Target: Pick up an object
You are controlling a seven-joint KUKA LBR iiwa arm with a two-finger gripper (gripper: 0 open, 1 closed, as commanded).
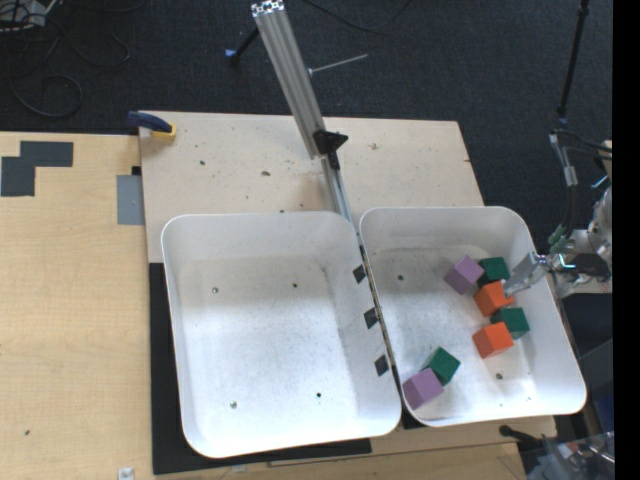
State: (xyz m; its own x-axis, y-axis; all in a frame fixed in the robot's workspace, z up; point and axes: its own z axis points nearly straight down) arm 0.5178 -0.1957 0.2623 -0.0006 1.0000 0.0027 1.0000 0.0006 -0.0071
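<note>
Over right bin (545, 238) | gripper (519, 277) beside orange cube (490, 297) | cube set diagonally, no long axis | grip unclear

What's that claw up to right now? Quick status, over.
Claw low in right bin, beside orange block. Nothing seen held. Green block and purple block crowd close.

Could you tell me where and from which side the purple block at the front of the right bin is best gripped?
Probably from above, closing on the purple block's front-left and back-right faces. Its upper-right side touches a green block, while the other sides look free, though the right bin's wall is close.
</note>
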